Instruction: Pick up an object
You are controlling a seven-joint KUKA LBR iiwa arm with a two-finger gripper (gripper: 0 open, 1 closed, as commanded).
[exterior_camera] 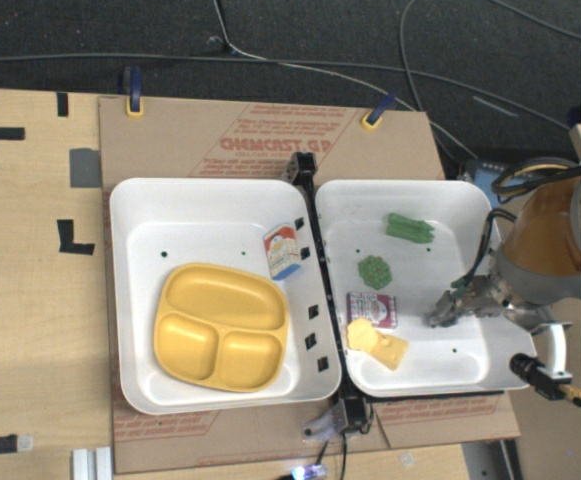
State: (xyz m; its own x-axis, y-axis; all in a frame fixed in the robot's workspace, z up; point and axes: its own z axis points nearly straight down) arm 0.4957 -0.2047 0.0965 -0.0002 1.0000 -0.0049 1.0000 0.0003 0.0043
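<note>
Bins sit side by side on a cardboard sheet [270, 138]; going left to right, the left bin [135, 268] holds a yellow divided tray [220, 326] taking up most of its floor, tilted a bit, and at about 1 o'clock from the tray there's a small carton [284, 251], white with red and blue print, leaning near the divider between the bins; then the right bin [430, 196] has the smaller stuff: a pink packet [374, 308] near its left wall with a yellow wedge [378, 347] touching it at 6 o'clock, a round green piece [374, 270] just above the packet at 12 o'clock, and a long green piece [410, 229] further off at roughly 1 o'clock; the gripper [448, 312] hangs low over the right side of that bin, at 3 o'clock from the packet and well apart from it; fingers are dark and blurry, can't tell if they're spread or closed, and I see nothing between them; the arm [545, 243] comes in from the right edge.
</note>
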